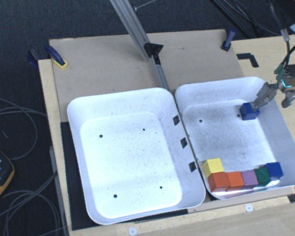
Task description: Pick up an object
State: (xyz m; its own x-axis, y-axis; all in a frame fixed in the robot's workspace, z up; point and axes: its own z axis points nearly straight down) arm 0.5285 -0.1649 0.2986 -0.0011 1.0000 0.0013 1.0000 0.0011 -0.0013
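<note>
Two shallow white bins side by side on the desk (129, 58). Left bin (79, 151): bare floor. Right bin (288, 139): one blue block (248, 111) at far right, touching the tip of the jaws (258, 100); whether they pinch it cannot be told. Near wall: row of blocks, yellow (214, 166), orange (217, 181), orange (235, 179), purple (249, 177), green (262, 174), blue (274, 169).

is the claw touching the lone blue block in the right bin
Touching. In the camera view the claw has a finger tip meeting the blue block near the right bin's far wall, no gap between them.
</note>
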